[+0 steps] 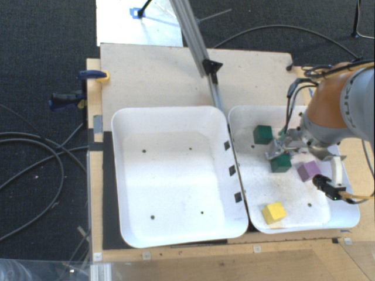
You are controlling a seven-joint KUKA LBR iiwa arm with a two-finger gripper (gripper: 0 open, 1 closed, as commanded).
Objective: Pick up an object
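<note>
My gripper [278, 151] hangs low in the right bin [345, 215], coming down from the grey arm with the orange band [328, 101]. A dark green block [282, 165] lies right under the gripper, touching or nearly touching it, and is partly covered by it. A second green block [262, 134] sits a little to the upper left. A purple block [307, 170] rests just right of the gripper. Near the bin's front lies a yellow block [273, 212].
The left bin [126, 127] stands beside the right one, sharing a middle wall with black clips [232, 170]. A slanted metal pole [196, 34] rises behind the bins. Cables [337, 192] trail from the wrist over the right bin's right side.
</note>
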